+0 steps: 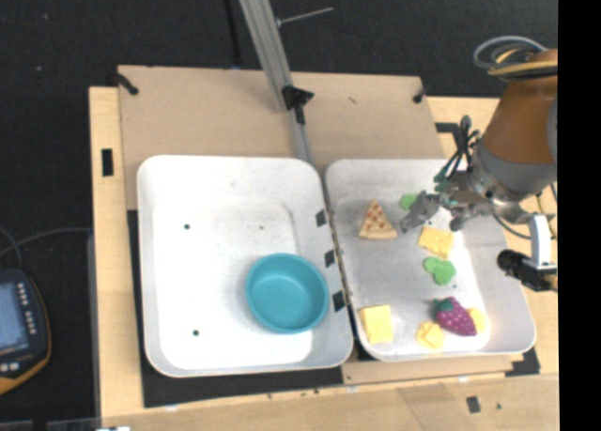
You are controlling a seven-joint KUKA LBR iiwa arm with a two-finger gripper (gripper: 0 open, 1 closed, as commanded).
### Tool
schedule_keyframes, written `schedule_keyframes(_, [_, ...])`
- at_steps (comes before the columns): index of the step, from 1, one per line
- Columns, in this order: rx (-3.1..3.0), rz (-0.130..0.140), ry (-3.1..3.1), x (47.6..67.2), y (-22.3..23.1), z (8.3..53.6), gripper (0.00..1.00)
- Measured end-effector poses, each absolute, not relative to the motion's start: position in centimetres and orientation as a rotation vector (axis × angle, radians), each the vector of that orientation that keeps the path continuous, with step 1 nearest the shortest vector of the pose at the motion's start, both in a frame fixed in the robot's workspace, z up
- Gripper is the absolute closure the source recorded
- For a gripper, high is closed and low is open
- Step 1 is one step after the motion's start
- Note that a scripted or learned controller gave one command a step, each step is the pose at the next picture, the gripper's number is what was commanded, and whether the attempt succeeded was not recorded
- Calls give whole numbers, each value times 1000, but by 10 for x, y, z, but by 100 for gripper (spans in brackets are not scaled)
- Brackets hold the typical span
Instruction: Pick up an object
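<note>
Camera view: two white bins side by side on the bench. Left bin (pixel 188 194) takes the centre-left of the frame; a blue bowl (pixel 286 292) sits upright in its lower right part, near the divide between the bins.

Right bin (pixel 376 180) sits centre-right and holds the small toy items. Waffle-patterned wedge (pixel 376 223) lies in its upper left area. Yellow block (pixel 377 323) lies at the lower left, close to the front rim. Purple grapes (pixel 454 316) sit lower right, with a small yellow piece (pixel 430 333) just beside them on the left and another yellow bit touching on their right. Green piece (pixel 439 271) sits mid-right, just below a yellow cheese-like chunk (pixel 436 240). A small green item (pixel 408 202) shows near the upper middle, partly hidden by the gripper.

Arm (pixel 521 133) enters from the right edge, orange band showing upper right. Gripper (pixel 435 215) hangs over the upper right part of the right bin, fingers spread apart with one toward the small green item and one above the yellow cheese-like chunk; nothing visible between them.

A grey metal rail (pixel 263 30) runs from top centre down to the bins' back edge. A handheld pendant (pixel 17 321) lies at the lower left edge of the frame.
</note>
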State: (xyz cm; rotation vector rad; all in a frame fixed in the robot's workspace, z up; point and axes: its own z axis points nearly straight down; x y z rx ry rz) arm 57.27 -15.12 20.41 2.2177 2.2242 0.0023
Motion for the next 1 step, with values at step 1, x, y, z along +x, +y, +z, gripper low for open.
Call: schedule_keyframes(1, [2219, 3, 2223, 573, -151, 204, 0])
